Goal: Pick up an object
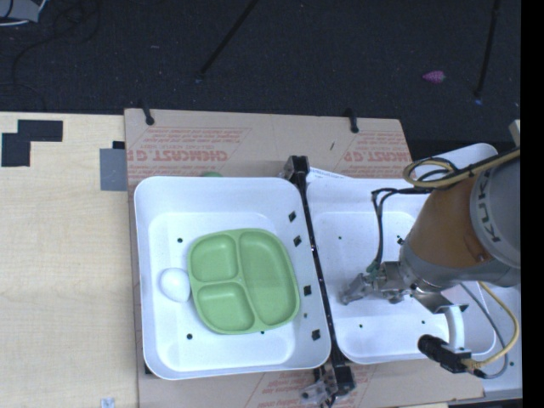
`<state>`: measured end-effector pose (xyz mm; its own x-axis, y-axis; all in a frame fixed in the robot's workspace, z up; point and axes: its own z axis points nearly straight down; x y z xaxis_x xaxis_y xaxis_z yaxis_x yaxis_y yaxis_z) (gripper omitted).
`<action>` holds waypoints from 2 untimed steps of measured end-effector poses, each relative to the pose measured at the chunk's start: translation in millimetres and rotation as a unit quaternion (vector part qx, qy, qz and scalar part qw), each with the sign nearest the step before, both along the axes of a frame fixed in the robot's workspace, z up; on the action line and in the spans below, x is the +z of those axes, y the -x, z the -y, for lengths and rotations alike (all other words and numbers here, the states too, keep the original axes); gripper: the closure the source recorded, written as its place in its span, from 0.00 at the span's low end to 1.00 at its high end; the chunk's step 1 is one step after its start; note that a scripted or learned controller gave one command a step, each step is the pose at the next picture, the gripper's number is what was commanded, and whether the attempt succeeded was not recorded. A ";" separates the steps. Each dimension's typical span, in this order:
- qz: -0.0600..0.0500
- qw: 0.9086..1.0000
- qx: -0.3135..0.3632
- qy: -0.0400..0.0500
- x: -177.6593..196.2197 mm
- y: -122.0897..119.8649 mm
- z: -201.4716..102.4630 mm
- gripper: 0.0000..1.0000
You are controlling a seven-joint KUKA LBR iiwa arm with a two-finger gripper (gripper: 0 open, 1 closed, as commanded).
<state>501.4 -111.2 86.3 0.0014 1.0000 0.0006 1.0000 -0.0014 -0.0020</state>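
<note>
A: From the overhead camera, where's anything worth picking?

B: In the left bin point(161, 202). A green divided plate point(244, 280) lies flat in its middle, and a small white ball point(175, 285) sits touching the plate's left edge.

A: And the gripper point(361, 289)?

B: Low over the floor of the right bin point(357, 206), near its left wall, well apart from both things. Whether the jaws are open or closed I cannot tell (the wrist hides much of them).

A: How would they handle?

B: The plate looks like stiff, light plastic, probably slick; its raised rim is the place to pinch. The ball may roll away, so I'd close across its middle.
</note>
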 end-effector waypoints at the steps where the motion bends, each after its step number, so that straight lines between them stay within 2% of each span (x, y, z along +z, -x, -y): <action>1: 0.000 1.000 -0.003 0.000 11.5 -0.3 1.3 1.00; 2: 0.001 1.000 0.001 0.000 53.1 -0.9 0.5 1.00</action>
